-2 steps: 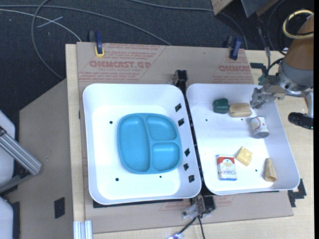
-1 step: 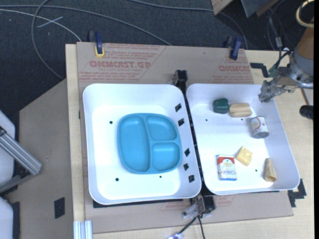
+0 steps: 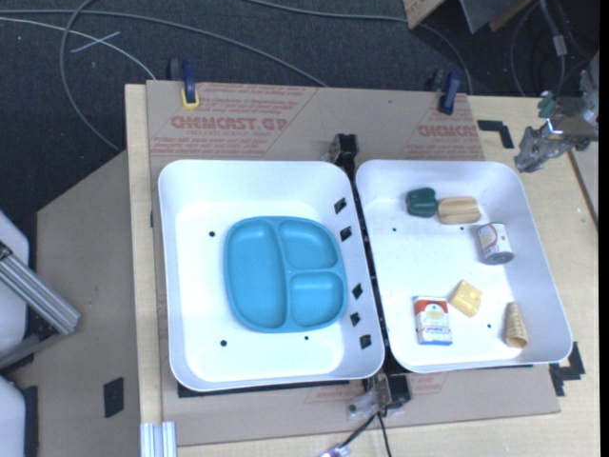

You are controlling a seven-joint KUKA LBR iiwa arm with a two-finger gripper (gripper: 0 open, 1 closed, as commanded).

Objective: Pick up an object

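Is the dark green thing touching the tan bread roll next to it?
Touching. The camera view shows the green thing butting against the roll's left end, with no white bin floor between them.

Here's the robot's end piece, the gripper [image 3: 533, 150], and it's a pale silvery-grey thing, all metal by the look of it. It's built up from small blocky parts, boxy rather than rounded, with hard edges catching the light. There's a brighter, near-white patch along its upper part and darker grey in the recesses beneath. A small greenish-blue spot sits on its upper side. Thin dark cables [image 3: 555, 36] show just above it, black and glossy, though it's too blurred to tell whether they plug into it. Any screws or markings are too small to make out.
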